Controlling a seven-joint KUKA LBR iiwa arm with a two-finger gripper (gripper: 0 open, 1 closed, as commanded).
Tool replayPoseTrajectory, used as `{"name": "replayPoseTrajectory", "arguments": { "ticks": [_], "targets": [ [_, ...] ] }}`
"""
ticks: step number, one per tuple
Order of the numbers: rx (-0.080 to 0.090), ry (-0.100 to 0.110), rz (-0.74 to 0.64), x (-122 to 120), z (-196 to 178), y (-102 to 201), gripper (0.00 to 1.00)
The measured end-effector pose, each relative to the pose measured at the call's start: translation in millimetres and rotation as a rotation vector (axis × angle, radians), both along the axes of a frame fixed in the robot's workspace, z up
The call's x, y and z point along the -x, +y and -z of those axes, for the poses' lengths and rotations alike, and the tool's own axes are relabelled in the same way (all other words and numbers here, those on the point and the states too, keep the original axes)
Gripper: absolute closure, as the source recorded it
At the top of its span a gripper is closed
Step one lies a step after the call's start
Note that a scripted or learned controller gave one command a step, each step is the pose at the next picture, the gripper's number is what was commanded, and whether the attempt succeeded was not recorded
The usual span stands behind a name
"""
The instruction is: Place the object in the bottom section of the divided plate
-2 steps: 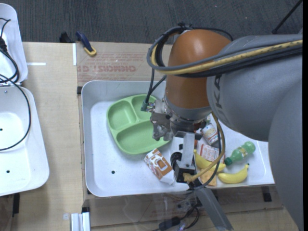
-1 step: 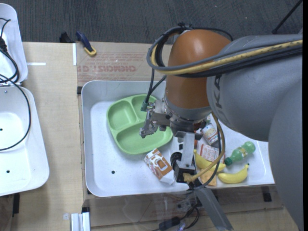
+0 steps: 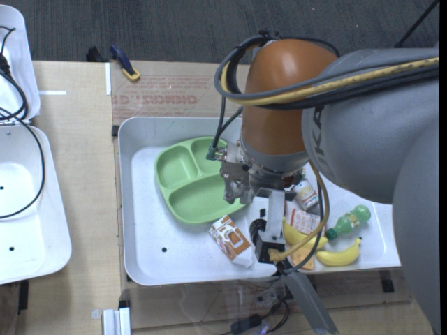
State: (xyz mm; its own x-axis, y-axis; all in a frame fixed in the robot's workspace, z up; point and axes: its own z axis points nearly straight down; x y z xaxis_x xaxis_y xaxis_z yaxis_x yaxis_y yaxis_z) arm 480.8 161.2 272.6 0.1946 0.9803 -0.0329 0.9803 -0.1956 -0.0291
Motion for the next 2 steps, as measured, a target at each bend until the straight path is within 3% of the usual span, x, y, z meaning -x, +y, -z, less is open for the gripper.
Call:
{"name": "replayPoseTrajectory", "arguments": {
  "ticks": [1, 2],
  "targets": [
    [-0.018, -0.029, 0.058, -34, -92, 36, 1.0],
    [-0.015, -0.031, 0.232, 3, -3, 21, 1.0]
  ]
}}
